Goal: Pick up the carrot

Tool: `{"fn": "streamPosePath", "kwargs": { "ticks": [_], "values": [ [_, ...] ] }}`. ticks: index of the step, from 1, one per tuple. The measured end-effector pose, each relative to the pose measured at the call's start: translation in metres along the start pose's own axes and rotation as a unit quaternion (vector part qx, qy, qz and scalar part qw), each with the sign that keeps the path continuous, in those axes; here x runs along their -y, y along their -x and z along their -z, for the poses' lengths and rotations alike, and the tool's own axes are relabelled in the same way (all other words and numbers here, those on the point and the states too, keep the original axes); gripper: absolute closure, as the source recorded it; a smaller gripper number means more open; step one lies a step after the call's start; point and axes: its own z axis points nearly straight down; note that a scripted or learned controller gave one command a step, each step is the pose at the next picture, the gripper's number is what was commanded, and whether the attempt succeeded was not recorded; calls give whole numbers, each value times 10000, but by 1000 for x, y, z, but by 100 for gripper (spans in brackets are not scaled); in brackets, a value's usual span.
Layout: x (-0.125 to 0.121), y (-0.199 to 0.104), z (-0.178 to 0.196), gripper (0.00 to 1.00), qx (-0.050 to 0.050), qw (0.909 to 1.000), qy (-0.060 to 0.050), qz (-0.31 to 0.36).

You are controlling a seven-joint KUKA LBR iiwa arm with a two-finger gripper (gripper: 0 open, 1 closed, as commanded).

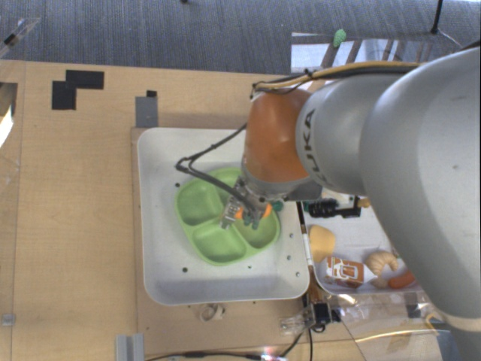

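A small orange carrot [240, 213] shows between the two fingers of my gripper [243, 216], and the gripper is shut on it. The gripper hangs over the right-hand part of a green divided plate [199, 201] that lies in the left white bin [161, 277]. The orange wrist band and the grey arm cover the plate's upper right part. Whether the carrot touches the plate or hangs just above it is not visible.
The right bin [319, 280] holds a yellow piece [322, 240], a brown and white pack [345, 271], a croissant-like item [383, 262] and a reddish piece [403, 280]. A black cable [197, 158] loops from the wrist over the left bin. The big grey arm covers the right side.
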Motion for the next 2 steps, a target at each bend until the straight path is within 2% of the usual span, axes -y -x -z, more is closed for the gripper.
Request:
{"fn": "streamPosePath", "kwargs": {
  "ticks": [1,2],
  "values": [
    [81,-6,129,100,-1,9925,-4,-1224],
    [191,14,172,100,10,9825,-27,-1862]
  ]
}}
